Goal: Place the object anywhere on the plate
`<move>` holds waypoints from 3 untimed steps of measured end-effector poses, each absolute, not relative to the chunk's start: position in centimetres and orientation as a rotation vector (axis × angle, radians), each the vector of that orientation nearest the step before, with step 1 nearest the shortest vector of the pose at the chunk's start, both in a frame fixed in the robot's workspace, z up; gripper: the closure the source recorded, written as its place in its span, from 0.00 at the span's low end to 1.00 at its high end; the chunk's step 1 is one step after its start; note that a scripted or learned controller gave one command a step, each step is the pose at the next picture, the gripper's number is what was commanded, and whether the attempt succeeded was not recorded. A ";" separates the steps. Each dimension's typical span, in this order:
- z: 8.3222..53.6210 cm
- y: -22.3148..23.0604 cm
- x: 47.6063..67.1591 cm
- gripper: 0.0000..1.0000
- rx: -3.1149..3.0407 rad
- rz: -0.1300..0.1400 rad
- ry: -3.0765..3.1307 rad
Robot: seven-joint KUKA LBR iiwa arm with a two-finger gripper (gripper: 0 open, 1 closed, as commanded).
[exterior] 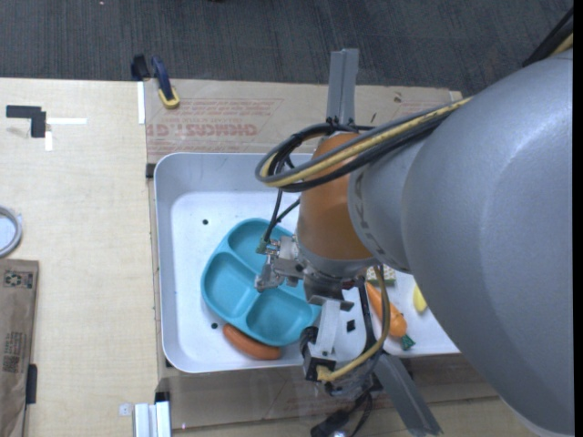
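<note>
The gripper (275, 269) hangs over the blue divided plate (239, 280), toward the plate's 3 o'clock side; its metal end is small and partly lost under the wrist, so I cannot tell whether it is open, closed or carrying anything. The orange band (330, 217) sits just behind it at 1 o'clock, and the grey arm (492, 244) covers the view from there to 3 o'clock.

The plate lies tilted in the left white bin (168, 271). An orange-red sausage-shaped piece (251, 344) lies on the bin floor at the plate's 6 o'clock, against its rim, not on it. At the gripper's 4 o'clock, an orange carrot (390, 315) and a yellow piece (419, 299) lie in the right bin.
</note>
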State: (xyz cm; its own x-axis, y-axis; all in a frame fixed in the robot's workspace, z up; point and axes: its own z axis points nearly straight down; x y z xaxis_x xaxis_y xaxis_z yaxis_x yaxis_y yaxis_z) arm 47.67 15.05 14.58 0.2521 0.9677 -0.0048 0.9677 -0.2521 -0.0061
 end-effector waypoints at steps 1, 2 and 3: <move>15.2 14.9 47.7 1.00 -2.488 0.022 -1.914; 15.2 14.9 47.7 0.00 -2.488 0.022 -1.914; 15.9 14.7 47.7 1.00 -2.490 0.031 -1.908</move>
State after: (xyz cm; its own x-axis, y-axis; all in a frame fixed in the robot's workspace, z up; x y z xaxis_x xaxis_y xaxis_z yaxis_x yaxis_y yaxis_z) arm 47.73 14.68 15.90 0.2600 0.9655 -0.0134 0.9654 -0.2602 -0.0152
